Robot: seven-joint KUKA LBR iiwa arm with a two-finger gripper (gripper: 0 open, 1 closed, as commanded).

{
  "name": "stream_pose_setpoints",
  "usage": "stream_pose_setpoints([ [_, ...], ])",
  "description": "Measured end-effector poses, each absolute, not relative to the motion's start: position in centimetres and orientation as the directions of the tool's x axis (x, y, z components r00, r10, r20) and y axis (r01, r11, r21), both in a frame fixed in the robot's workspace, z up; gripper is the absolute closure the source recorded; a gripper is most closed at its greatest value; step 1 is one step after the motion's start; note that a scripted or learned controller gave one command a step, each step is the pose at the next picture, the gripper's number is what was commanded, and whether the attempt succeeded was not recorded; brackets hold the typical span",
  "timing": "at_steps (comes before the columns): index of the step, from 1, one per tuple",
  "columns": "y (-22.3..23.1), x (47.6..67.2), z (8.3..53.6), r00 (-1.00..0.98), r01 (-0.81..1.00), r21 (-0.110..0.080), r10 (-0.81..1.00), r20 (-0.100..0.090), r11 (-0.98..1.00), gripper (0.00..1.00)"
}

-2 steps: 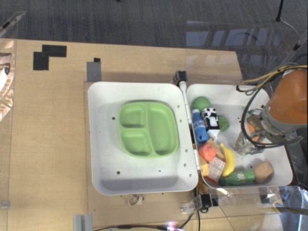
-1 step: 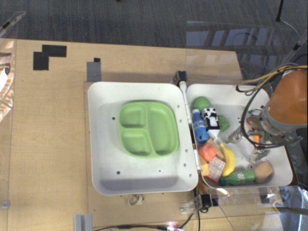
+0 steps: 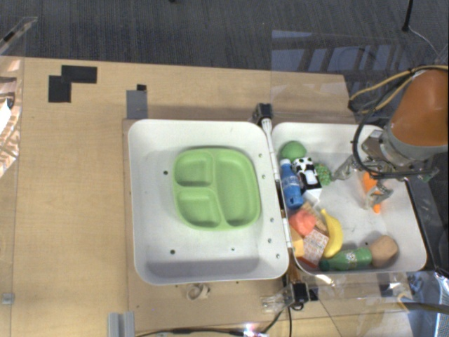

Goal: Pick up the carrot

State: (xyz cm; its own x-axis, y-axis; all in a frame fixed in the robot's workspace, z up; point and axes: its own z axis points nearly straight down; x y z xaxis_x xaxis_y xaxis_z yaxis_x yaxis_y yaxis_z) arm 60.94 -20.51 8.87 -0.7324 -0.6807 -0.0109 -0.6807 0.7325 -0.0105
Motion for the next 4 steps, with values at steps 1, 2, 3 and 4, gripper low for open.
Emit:
stream_pose_setpoints([
  [1,-20.6,58.9,8.8,-0.501,-0.865,-0.011,-0.865,-0.006,0.502,0.00],
  [2,-20.5,59.4,10.4,-0.504,-0.864,-0.024,-0.864,-0.014,0.504,1.00],
  [3,-20.5,59.3,10.3,-0.504,-0.863,-0.023,-0.864,-0.014,0.504,0.00],
  [4,-20.3,59.7,11.7,-0.506,-0.862,-0.033,-0.863,-0.021,0.506,1.00],
])
